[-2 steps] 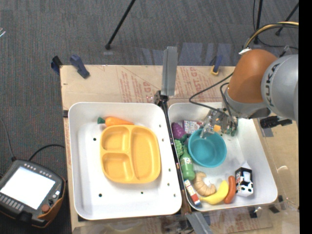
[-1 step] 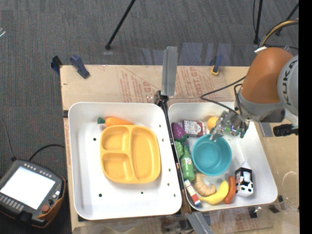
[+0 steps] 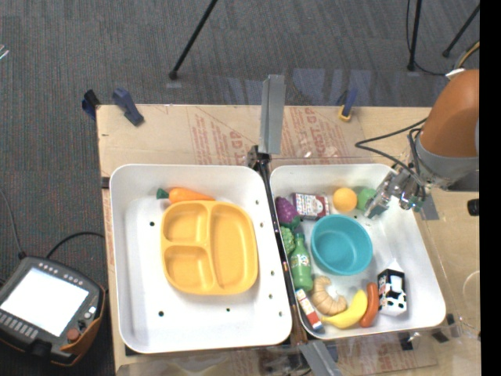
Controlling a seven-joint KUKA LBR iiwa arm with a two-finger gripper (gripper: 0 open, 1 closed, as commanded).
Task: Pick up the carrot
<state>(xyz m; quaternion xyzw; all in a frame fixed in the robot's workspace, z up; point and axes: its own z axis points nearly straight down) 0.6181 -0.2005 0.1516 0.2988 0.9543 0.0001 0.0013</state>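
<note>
The carrot (image 3: 189, 195), orange with a green top, lies flat in the left bin (image 3: 137, 288) against its far wall. It sits just behind the yellow divided plate (image 3: 210, 247). My gripper (image 3: 385, 204) hangs over the far right corner of the right bin (image 3: 423, 265), well to the right of the carrot. It looks open, with nothing between its fingers. A small green item (image 3: 365, 197) sits just left of it.
The right bin holds a teal bowl (image 3: 341, 244), an orange ball (image 3: 344, 200), purple grapes (image 3: 284, 210), a red box (image 3: 311, 204), a green bottle (image 3: 300, 261), a croissant (image 3: 325, 292), a banana (image 3: 350, 312) and a cow-patterned carton (image 3: 391, 292).
</note>
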